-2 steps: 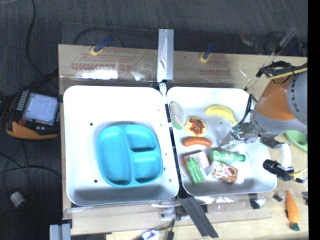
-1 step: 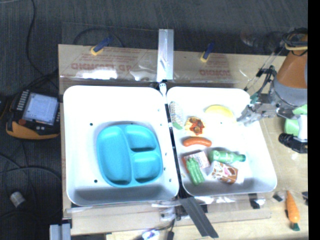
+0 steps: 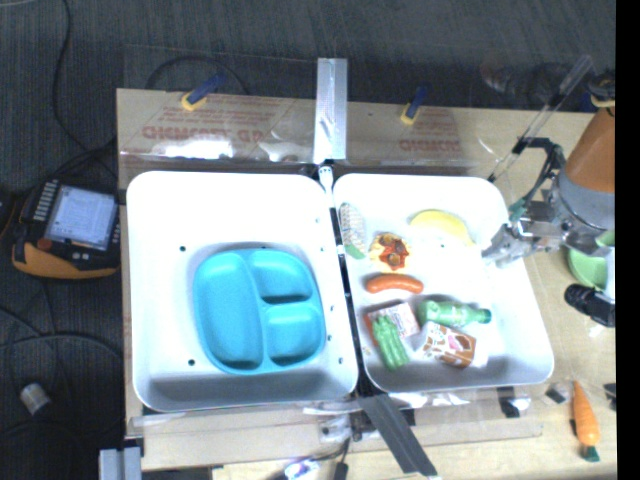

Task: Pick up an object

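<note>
Nearest the camera, at the near edge of the right bin (image 3: pixel 520 303), a small printed carton (image 3: pixel 447 345) is seen lying beside a green bottle (image 3: pixel 453 314) that is laid on its side. Left of these, a red-and-white packet (image 3: pixel 394 320) and a bunch of green vegetables (image 3: pixel 389 343) are found touching each other. A toy sausage (image 3: pixel 394 284) is placed just beyond them, with a small red-and-orange item (image 3: pixel 389 250) farther back and a yellow, lemon-like piece (image 3: pixel 440 225) at the far right. A blue divided tray (image 3: pixel 260 306) is held in the left bin (image 3: pixel 160 258). The gripper (image 3: pixel 502 249) is positioned over the right rim of the right bin, apart from every object; whether it is open cannot be told, and nothing is seen in it. An orange carrot toy (image 3: pixel 584 420) lies on the counter (image 3: pixel 590 368) at the near right.
</note>
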Controlling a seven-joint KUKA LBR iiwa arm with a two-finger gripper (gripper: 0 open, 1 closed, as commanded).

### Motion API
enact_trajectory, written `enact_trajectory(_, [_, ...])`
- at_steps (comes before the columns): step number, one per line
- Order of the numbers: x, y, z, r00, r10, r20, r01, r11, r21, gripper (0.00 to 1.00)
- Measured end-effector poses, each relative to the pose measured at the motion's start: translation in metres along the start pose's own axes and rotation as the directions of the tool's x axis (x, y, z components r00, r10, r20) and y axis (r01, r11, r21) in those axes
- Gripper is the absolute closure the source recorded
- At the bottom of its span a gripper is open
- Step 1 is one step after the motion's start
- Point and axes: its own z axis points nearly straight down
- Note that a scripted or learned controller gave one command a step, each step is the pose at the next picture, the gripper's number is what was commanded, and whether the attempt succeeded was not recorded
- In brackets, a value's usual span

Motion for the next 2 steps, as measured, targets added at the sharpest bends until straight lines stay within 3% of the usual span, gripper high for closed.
enact_trajectory(1, [0.0,0.0,0.0,1.0,0.0,0.001,0.0,1.0,0.0,0.0])
enact_trajectory(2, [0.071,-0.026,0.102,1.0,0.03,0.002,-0.03,0.999,-0.011,0.0])
